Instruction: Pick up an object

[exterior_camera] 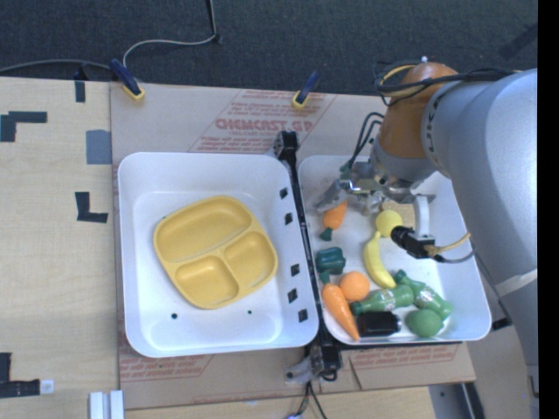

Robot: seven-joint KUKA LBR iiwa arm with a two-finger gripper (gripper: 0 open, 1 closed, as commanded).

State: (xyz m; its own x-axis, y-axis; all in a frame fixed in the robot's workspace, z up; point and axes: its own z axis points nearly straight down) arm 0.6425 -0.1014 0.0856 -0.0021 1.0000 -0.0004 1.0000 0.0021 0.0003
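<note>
Gripper (354,190), its opening impossible to judge, hangs in the right bin (472,308) near cardboard (201,116) printed "CHEMCAST".

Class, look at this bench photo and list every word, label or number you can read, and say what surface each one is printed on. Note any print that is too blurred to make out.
"CHEMCAST GP", in red, on the brown cardboard sheet under the bins, just above the left bin.
Smaller red print around it on the same sheet: too blurred to read.
Faint red print on the cardboard below the bins: too blurred to read.
</note>
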